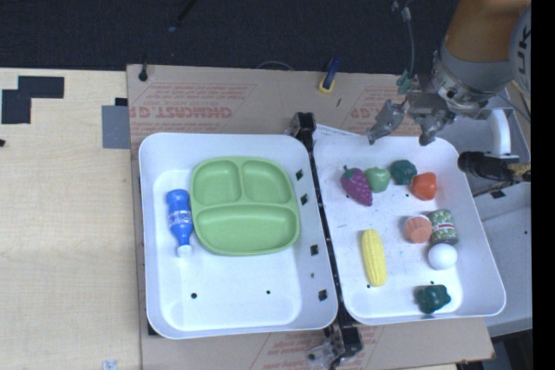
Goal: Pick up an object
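My gripper [404, 133] hangs open above the far edge of the right bin [486, 290], its two fingers spread with nothing between them. Below it in that bin lie purple grapes [356, 185], a green fruit [377, 178], a dark green vegetable [402, 172] and a red tomato [424, 185]. Further forward are a yellow corn cob [373, 256], an orange-pink fruit [418, 229], a small can [443, 226], a white egg [442, 256] and a dark green piece [432, 298].
The left bin [165, 308] holds a green divided plate [244, 205] and a blue bottle [179, 221] beside it. A black divider [316, 221] runs between the bins. A blue and yellow clip [328, 75] lies on the cardboard behind them.
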